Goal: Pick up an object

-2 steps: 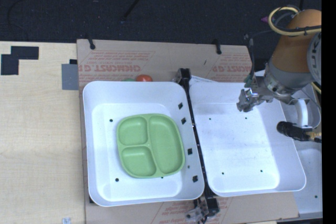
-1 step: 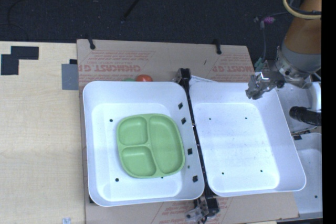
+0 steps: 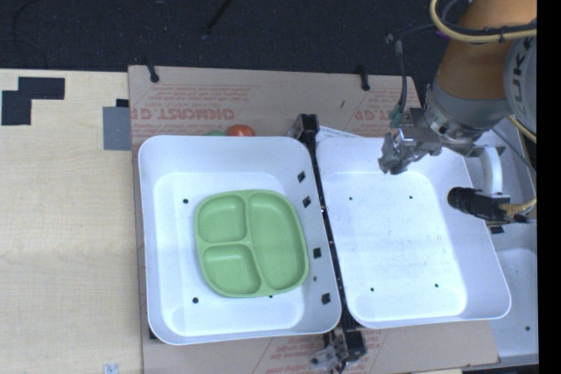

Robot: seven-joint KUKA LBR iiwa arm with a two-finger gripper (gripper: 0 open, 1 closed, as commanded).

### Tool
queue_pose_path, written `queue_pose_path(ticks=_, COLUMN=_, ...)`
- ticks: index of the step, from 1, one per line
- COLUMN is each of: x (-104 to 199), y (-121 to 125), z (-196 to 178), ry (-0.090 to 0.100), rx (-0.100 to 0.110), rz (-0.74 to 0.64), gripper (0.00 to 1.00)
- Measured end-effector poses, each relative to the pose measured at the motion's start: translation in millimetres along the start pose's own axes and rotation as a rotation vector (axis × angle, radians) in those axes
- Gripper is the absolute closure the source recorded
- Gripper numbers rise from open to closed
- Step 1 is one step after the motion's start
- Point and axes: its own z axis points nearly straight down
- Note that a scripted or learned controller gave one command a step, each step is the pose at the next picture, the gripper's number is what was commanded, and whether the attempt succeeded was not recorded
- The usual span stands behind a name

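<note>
Currently the task appears to be at its start: the green divided plate (image 3: 252,243), the evident pick target, lies flat in the left bin (image 3: 166,162), well apart from the gripper (image 3: 400,155), which hangs over the far edge of the right bin (image 3: 478,298). Nothing is seen at the gripper, and whether it is released or clenched cannot be told at this size. A small orange-red object (image 3: 240,131) beyond the left bin's far rim is partly hidden.

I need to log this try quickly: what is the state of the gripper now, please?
Gripper: over the back edge of the right bin; open or closed cannot be told, and nothing shows in it.
</note>
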Motion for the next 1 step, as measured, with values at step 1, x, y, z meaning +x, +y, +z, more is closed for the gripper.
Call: queue_pose_path(ticks=1, x=54.6, y=-7.2, z=15.5, ry=0.0, rx=0.001, rz=0.0, gripper=1.0)
